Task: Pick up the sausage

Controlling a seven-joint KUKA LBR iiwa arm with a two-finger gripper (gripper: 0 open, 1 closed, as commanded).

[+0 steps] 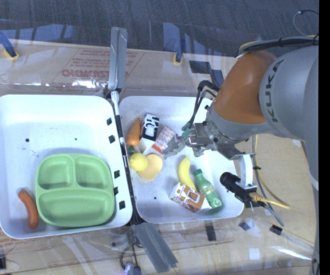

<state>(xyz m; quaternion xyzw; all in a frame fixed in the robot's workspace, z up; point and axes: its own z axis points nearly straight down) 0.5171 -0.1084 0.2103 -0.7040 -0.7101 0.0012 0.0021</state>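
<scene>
Bench (50, 67) under two white bins (16, 113)

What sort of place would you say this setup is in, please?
Probably a robotics lab bench for pick-and-place trials: a KUKA arm reaches over two white bins holding toy food, such as a sausage and banana, beside a green tray.

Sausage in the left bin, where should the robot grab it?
Grab the sausage around its middle, coming straight down from above. It lies flat on the bin floor, long and thin, just left of the green tray, so the gripper should probably close across its narrow width.
</scene>
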